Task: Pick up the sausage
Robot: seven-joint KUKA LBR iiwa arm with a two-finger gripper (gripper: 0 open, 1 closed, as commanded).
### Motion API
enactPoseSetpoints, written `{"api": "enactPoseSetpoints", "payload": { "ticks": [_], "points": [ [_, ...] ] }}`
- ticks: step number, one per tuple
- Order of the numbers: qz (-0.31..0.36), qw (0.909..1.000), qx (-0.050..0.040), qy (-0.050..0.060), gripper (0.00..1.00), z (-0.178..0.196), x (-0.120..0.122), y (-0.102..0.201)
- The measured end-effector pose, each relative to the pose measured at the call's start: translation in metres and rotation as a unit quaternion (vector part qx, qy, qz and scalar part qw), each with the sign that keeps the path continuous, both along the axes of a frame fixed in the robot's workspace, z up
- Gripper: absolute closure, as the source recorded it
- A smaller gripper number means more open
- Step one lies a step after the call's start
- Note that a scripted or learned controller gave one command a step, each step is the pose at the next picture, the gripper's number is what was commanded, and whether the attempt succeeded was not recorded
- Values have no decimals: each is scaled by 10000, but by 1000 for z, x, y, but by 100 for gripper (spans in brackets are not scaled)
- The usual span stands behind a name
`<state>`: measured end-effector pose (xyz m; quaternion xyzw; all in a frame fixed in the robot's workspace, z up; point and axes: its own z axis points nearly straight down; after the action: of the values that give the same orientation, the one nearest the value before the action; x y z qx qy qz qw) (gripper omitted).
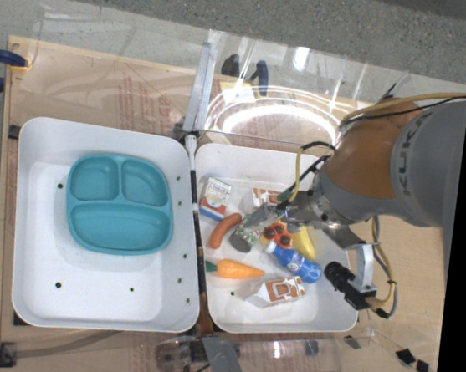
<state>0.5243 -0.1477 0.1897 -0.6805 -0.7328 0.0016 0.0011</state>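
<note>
The grey arm with its orange band (371, 160) reached in from the right over the right-hand shallow white bin (331, 315), and its dark gripper (255, 226) hung low among the clutter near the middle of that bin; whether it was open or closed could not be told, as the toys around it masked its tip. The reddish-brown toy sausage (225, 229) lay tilted on the bin floor just left of the gripper, close to it, with nothing visibly clamped on it. Below the sausage lay an orange toy carrot (239, 269), and to the right a yellow-and-blue toy bottle (298, 256) and a small printed carton (281, 290). On the desk, the left-hand white bin (27, 282) carried a teal three-compartment plastic plate (119, 203).
</note>
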Motion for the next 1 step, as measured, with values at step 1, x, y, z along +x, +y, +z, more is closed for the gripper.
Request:
{"api": "enactPoseSetpoints", "payload": {
  "ticks": [1],
  "points": [
    [-238, 9997, 0, -9, 0, -103, 9, 29]
  ]
}}
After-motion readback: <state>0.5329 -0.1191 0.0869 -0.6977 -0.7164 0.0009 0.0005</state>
